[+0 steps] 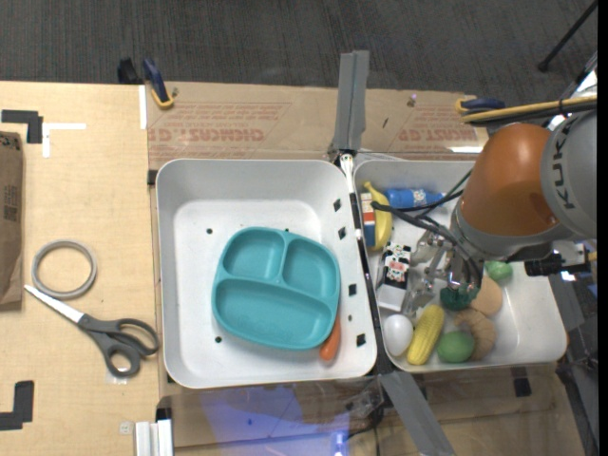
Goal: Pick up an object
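The gripper (439,288) hung low in the right bin (532,348), above a crowded pile: corn cob (426,333), white egg (397,332), green fruit (456,347), banana (382,222). Whether it grasped anything could not be told. With the toys touching, it risked closing on 2 at once or nudging the corn aside. The teal divided plate (275,290) and carrot (331,343) lay in the left bin (190,255).

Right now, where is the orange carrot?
The orange carrot lies in the left white bin, tucked against the lower right edge of the teal divided plate, near the bin's right wall.
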`<state>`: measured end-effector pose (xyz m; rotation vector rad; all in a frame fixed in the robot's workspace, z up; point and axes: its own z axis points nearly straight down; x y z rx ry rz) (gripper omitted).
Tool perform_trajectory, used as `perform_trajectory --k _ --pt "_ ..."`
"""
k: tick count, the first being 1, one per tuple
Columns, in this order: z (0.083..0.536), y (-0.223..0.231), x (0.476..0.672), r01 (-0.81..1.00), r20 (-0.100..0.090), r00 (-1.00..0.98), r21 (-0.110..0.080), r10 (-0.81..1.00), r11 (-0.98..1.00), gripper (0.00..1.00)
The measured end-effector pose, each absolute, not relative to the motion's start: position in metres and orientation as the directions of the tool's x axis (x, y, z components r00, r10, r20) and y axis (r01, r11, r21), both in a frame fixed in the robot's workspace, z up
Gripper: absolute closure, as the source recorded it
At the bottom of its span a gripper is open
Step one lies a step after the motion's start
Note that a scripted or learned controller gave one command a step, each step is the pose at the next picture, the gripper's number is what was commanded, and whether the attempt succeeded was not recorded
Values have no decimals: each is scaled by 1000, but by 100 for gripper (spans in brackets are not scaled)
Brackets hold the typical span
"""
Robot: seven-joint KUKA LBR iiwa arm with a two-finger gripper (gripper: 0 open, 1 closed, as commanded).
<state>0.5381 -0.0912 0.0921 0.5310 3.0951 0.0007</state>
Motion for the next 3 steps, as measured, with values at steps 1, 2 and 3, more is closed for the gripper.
perform_trajectory --k 1,2,3 --pt "93 -175 594 113 -5 -994 -1 113 994 0" --pt "103 -175 596 114 -10 -993 -1 114 994 100" --pt "93 -173 612 420 -5 -908 1 420 908 100"
